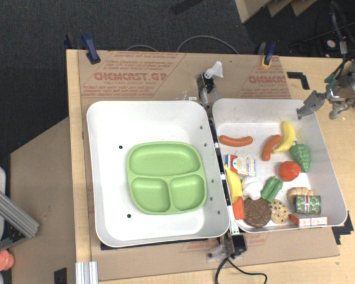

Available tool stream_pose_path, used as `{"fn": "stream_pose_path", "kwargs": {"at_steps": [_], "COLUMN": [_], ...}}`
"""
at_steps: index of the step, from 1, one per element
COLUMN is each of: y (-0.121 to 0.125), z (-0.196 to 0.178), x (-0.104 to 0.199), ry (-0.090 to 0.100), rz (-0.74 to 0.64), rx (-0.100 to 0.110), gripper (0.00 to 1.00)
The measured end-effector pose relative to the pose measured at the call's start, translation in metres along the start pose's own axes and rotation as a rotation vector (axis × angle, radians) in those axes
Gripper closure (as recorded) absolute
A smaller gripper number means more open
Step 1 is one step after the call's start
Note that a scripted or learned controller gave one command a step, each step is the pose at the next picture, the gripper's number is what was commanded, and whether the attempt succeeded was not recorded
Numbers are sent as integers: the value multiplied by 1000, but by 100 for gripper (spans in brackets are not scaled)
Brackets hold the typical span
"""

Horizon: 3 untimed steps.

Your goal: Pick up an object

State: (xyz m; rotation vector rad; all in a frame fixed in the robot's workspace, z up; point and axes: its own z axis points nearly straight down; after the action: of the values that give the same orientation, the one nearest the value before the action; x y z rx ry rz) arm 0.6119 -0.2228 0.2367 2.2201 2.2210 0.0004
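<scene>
Grey gripper [317, 104] hangs at right bin's [337, 185] far corner, fingers spread, holding nothing. Approach step; next, descend over yellow banana [287, 136].

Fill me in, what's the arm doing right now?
Nothing is picked yet. The gripper hangs at the right bin's far right corner, above the rim, with nothing between its fingers. The toy food lies in that bin: hot dog, banana, tomato, can. The left bin holds a green tray.
</scene>
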Motion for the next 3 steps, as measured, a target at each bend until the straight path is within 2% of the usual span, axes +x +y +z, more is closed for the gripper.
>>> {"fn": "stream_pose_path", "kwargs": {"at_steps": [1,2,3], "y": [-45,-137,-89], "z": [160,152,152], "x": [25,76,79], "ry": [5,6,-2], "rz": [0,2,-2], "rx": [11,10,-3], "gripper": [0,0,0]}}
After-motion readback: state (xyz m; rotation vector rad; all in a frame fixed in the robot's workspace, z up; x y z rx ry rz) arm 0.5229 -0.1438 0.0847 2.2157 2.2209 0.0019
